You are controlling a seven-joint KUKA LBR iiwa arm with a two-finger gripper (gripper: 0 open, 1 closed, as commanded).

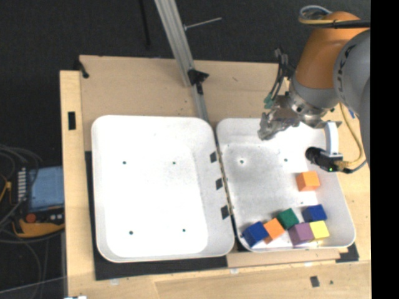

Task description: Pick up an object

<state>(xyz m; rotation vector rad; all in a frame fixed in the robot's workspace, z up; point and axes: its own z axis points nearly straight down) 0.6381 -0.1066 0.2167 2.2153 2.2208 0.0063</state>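
Seven blocks: all are sitting in the right bin (249, 143), none lifted; an orange block (307, 180) is lying alone near the bin's right wall, and six are crowding the near edge
Near-edge cluster: a blue block (255, 233), a second orange block (274, 228), a green block (287, 218), a purple block (301, 233), a yellow block (320, 230) and a darker blue block (314, 213) are resting touching or just beside one another
Gripper (269, 129): hanging over the far end of the right bin, well apart from every block; nothing is showing between its tips; whether they are apart or together I cannot tell, the view being too small and dark there
Arm: reaching in from the right, its orange band (321, 55) sitting above the wrist
Left bin (156, 185): lying beside the right one, touching along the middle edge
Step in hand: judging by the gap, the approach is just beginning; no target is being closed on yet
Next move: probably calling for travel toward the near side and a descent; the lone orange block is looking easiest, since the clustered ones are leaving little room for fingers
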